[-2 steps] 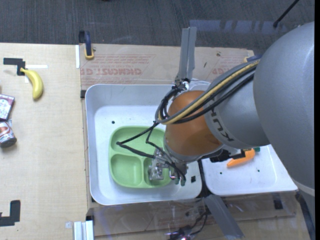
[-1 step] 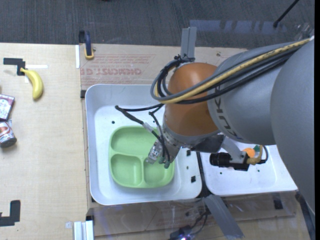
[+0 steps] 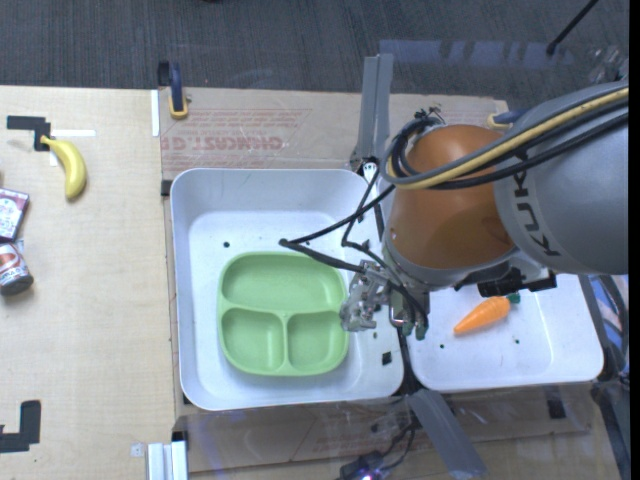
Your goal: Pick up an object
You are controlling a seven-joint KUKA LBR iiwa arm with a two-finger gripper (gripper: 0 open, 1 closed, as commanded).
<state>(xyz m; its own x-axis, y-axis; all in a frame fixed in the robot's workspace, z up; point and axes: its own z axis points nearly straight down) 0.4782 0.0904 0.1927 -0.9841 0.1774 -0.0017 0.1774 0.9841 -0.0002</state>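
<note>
Nothing is picked up yet. The gripper [image 3: 372,306] is parked at the right rim of the green divided plate [image 3: 283,313], and honestly its open-or-closed state can't be made out.

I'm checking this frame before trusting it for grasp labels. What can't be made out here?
- Gripper: small and tangled in cables, so open or shut is unreadable in the camera view.
- Carrot: top end hidden under the arm.
- Right bin: far half covered by the arm.
- Can: cut off by the left edge.
</note>
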